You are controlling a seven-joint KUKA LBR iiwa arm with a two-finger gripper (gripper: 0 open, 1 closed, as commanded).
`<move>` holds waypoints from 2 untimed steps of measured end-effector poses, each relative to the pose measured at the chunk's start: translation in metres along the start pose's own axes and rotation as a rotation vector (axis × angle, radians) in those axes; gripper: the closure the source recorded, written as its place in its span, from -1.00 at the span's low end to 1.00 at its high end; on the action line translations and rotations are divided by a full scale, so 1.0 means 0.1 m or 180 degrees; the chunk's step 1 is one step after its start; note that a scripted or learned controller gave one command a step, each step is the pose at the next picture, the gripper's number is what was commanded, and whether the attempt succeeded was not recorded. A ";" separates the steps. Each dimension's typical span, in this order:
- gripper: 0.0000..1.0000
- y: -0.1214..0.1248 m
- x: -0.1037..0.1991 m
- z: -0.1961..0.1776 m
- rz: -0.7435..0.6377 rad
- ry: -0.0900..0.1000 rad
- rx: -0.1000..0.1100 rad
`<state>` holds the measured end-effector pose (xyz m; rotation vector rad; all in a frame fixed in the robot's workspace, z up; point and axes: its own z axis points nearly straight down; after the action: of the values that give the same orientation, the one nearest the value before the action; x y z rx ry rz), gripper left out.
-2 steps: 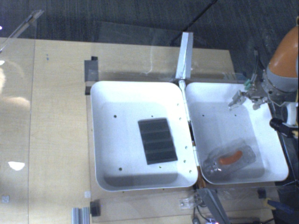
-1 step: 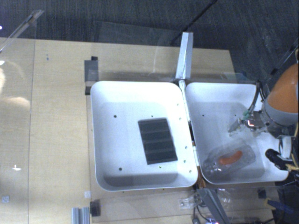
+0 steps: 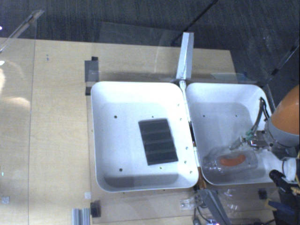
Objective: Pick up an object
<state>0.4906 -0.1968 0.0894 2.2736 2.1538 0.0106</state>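
Clear plastic bag (image 3: 232,161) with something orange inside lies in my right bin (image 3: 220,102), gripper (image 3: 243,142) at its edge; grip state I cannot tell.

Two white bins were set side by side on a wooden bench (image 3: 56,125). A dark ribbed pad (image 3: 158,141) was laid flat in the left bin (image 3: 105,125). In the right bin (image 3: 220,102), a clear bottle (image 3: 230,161) with an orange patch was seen lying down, and the gripper (image 3: 248,142) was placed just beside it.
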 end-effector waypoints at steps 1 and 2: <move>-1.00 -0.03 1.05 -0.01 -0.0282 0.0012 -0.0023; 1.00 0.01 1.05 -0.14 -0.0285 0.0006 -0.0051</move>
<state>0.4967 -0.0919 0.1028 2.1674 2.2456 0.0294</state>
